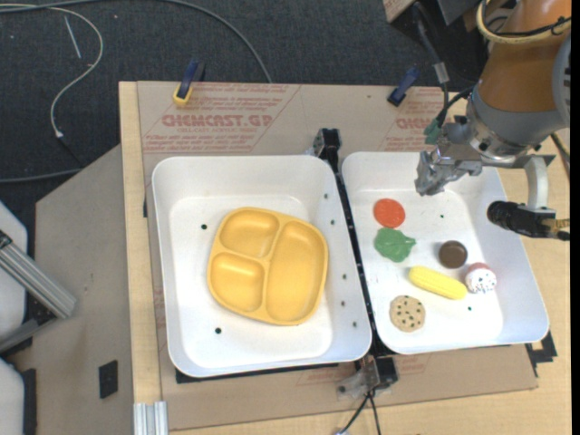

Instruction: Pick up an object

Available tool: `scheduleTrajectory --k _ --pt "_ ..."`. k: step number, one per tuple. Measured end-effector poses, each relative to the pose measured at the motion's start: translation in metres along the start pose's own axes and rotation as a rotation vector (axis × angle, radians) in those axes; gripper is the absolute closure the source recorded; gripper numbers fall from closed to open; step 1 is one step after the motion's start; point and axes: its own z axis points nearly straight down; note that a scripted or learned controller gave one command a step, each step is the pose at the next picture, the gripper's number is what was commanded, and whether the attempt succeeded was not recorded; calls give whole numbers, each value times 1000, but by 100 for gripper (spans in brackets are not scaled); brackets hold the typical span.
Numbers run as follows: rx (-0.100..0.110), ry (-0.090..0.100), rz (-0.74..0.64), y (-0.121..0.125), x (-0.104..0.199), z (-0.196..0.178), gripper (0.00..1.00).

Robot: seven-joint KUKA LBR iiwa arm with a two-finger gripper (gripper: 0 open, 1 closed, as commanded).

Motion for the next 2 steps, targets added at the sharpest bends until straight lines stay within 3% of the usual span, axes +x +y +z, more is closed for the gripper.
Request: scheduleTrajectory --k 2 --pt "4 0 0 -2 116 24 100"
